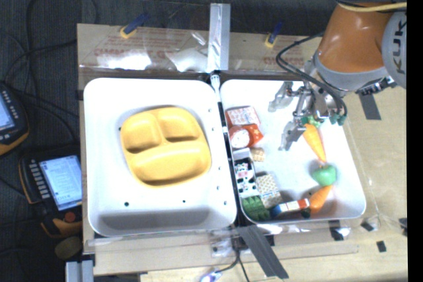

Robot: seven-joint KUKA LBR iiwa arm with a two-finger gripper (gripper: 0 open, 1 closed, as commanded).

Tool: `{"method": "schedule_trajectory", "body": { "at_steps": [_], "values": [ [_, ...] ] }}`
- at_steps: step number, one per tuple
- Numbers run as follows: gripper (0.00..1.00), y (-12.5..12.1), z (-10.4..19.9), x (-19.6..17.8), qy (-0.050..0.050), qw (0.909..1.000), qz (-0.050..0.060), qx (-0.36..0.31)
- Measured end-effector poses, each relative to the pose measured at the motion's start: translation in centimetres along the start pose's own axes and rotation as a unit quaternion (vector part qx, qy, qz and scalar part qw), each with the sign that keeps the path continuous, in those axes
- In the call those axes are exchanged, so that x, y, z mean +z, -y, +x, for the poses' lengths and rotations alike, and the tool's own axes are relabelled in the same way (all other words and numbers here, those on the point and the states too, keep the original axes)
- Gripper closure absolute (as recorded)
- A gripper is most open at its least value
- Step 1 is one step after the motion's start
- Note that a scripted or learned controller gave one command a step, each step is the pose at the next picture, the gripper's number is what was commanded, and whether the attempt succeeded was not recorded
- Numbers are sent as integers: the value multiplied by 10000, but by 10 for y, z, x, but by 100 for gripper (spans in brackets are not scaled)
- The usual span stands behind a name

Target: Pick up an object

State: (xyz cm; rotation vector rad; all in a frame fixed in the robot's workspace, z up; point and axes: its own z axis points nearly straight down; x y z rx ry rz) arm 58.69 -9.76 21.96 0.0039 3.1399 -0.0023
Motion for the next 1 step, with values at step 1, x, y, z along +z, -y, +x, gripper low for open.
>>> {"method": "schedule_trajectory", "body": {
  "at_steps": [1],
  "values": [
    [0, 54, -27, 126, 8, 9998, -1, 220]
  ]
}}
